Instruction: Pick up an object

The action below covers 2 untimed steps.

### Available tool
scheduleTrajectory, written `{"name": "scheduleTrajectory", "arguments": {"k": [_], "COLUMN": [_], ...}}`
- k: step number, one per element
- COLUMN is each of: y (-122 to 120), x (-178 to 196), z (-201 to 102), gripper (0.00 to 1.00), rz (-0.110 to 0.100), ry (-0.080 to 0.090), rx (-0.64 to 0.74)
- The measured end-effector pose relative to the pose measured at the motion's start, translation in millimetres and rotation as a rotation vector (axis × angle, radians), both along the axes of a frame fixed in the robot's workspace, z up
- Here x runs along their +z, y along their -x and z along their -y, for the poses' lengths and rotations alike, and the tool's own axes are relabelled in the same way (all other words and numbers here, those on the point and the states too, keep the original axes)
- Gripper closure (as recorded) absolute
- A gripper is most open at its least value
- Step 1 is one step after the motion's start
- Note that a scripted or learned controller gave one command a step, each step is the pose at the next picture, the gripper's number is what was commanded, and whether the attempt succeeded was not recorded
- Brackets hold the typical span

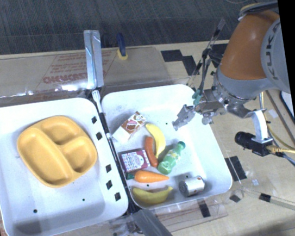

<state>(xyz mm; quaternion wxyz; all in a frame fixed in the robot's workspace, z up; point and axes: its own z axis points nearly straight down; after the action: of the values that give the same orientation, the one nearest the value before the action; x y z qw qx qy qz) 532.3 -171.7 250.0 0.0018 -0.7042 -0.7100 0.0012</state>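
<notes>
My gripper (182, 119) hangs over the right side of the right bin (149, 95), with nothing between its fingers. Left of and below it lies a cluster of toy food: a small red-and-white carton (133, 124), a yellow banana (156, 136), an orange carrot (151, 150), a green bottle (171, 158), a dark red box (134, 159), a second carrot (151, 177), another banana (152, 195) and a silver can (191, 185). The green bottle is the closest, just below the fingers.
The left bin (12, 206) holds a yellow divided plate (57, 150). A metal divider (93, 57) stands between the bins at the back. The arm's orange-banded wrist (248, 55) reaches in from the right over the bench.
</notes>
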Motion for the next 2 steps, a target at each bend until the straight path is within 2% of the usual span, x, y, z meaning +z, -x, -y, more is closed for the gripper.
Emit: {"name": "scheduleTrajectory", "arguments": {"k": [1, 2], "y": [-1.3, -36.8], "x": [-94.6, -159.4], "z": [-27.2, -37.7], "gripper": [0.0, 0.0], "rz": [-0.001, 0.0], "ry": [0.0, 0.001], "rx": [-0.027, -0.11]}}
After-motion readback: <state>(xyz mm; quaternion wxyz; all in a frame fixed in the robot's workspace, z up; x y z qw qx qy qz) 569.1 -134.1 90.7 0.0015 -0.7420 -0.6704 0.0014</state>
